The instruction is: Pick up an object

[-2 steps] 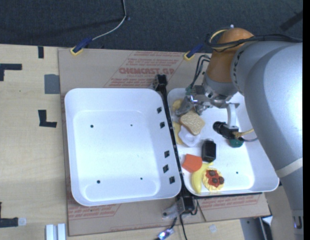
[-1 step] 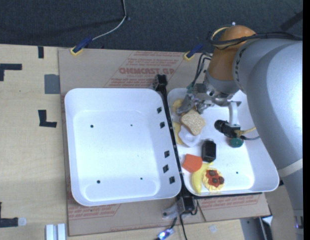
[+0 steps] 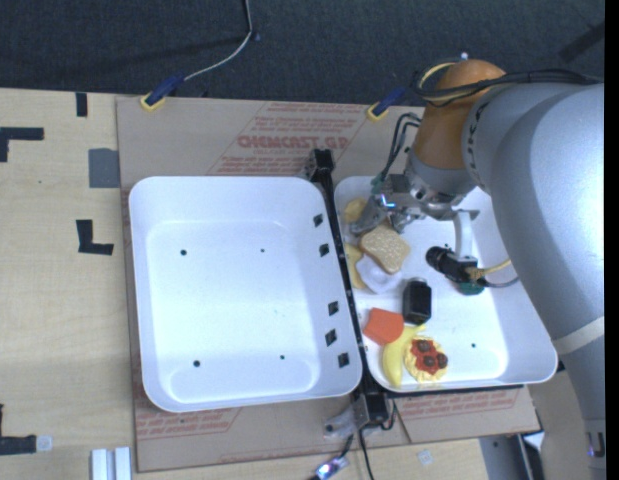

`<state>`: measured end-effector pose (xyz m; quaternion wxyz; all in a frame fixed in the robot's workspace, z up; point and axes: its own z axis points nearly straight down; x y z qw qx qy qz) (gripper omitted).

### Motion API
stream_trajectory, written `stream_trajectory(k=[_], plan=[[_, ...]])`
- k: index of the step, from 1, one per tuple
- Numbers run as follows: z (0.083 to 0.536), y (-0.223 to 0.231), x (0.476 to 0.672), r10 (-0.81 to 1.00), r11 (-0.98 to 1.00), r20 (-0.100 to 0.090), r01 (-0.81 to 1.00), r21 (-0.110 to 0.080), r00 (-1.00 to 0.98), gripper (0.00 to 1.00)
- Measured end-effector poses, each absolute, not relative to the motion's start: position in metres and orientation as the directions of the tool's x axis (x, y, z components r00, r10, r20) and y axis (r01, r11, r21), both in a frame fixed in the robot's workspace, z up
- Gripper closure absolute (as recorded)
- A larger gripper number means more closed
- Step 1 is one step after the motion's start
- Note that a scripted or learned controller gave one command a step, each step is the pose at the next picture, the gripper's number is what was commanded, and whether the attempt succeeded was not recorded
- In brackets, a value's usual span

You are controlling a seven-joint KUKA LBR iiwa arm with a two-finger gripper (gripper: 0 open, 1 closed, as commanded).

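A tan bread-like object lies at the left of the right-hand bin, just beneath the end effector, whose grip state I cannot tell; a good pick likely means descending straight, centred over it, clear of neighbouring items.

Wooden bench bears cardboard sheet under two white bins
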<state>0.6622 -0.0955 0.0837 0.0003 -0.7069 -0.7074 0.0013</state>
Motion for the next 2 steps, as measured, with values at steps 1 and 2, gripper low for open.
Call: stream_trajectory(k=[1, 2], plan=[[0.094, -0.095, 0.662, 1.0, 0.002, -0.001, 1.0, -0.002, -0.002, 1.0], [0.083, -0.094, 0.646, 1.0, 0.0, -0.001, 1.0, -0.003, 0.0, 1.0]])
